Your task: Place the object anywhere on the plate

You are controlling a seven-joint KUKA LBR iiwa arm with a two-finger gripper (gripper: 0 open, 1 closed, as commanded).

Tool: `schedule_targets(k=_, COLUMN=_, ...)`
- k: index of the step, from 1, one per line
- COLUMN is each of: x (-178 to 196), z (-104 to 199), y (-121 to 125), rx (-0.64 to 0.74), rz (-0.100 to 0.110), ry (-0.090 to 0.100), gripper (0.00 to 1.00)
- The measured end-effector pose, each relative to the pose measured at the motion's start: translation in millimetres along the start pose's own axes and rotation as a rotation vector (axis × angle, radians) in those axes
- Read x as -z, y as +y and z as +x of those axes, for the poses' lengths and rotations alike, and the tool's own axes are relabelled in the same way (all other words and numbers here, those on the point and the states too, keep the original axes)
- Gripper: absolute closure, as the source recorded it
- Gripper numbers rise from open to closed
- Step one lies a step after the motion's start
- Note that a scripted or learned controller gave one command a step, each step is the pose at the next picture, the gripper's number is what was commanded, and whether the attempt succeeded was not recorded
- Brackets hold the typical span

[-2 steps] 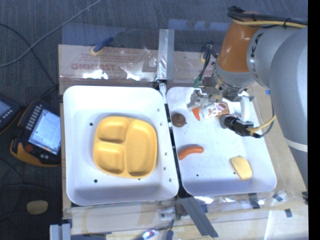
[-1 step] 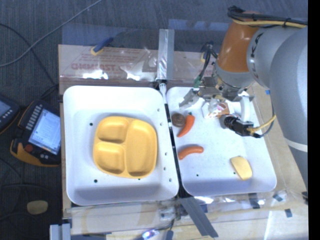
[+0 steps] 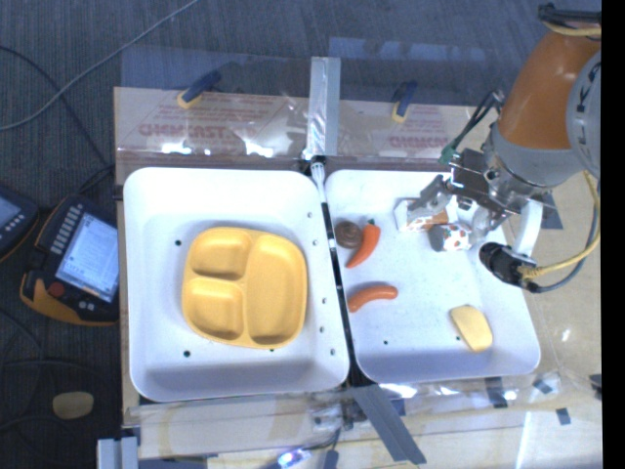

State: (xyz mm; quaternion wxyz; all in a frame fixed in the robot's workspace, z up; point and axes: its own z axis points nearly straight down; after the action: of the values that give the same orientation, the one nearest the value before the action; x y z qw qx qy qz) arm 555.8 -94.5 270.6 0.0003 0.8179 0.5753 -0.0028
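A yellow plate (image 3: 244, 285) with three compartments lies in the left bin (image 3: 146, 262). In the right bin (image 3: 508, 360) lie an orange-red pepper (image 3: 363, 245) beside a small brown item (image 3: 346, 233), a reddish sausage (image 3: 372, 295) and a yellow wedge (image 3: 473, 326). My gripper (image 3: 441, 221) hangs low over the back of the right bin. A small red-and-white object (image 3: 452, 237) sits right under it; I cannot tell whether the object is held or resting on the bin floor.
The raised divider (image 3: 330, 262) between the two bins runs down the middle. A black cylinder (image 3: 498, 261) with a yellow cable hangs off the wrist on the right. A pendant (image 3: 73, 262) lies on the floor at left.
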Motion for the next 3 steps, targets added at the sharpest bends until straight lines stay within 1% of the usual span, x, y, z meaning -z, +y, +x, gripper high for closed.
schedule_targets(k=1, x=7, z=0, y=1, rx=0.001, rz=0.004, ry=-0.003, gripper=1.0)
schedule_targets(k=2, x=-83, z=60, y=-29, rx=0.105, rz=0.003, ry=0.003, gripper=1.0)
schedule_targets(k=3, x=-89, z=136, y=-43, rx=0.413, rz=0.002, ry=0.003, gripper=1.0)
